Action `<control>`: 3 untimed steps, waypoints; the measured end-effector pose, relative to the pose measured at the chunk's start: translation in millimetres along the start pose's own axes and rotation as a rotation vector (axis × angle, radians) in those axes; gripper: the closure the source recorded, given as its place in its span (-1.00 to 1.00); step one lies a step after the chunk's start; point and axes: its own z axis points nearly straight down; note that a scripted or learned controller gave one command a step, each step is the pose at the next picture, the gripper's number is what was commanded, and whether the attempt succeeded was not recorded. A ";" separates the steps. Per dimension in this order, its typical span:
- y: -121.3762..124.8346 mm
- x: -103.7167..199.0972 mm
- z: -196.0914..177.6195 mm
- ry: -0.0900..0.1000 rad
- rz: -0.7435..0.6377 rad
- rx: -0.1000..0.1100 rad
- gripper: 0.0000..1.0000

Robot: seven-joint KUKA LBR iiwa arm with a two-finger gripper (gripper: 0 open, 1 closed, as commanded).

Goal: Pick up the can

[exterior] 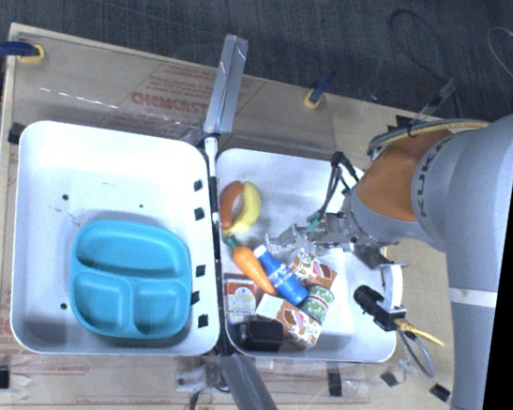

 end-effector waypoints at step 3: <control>-62.6 87.0 -103.7 0.004 0.033 0.000 1.00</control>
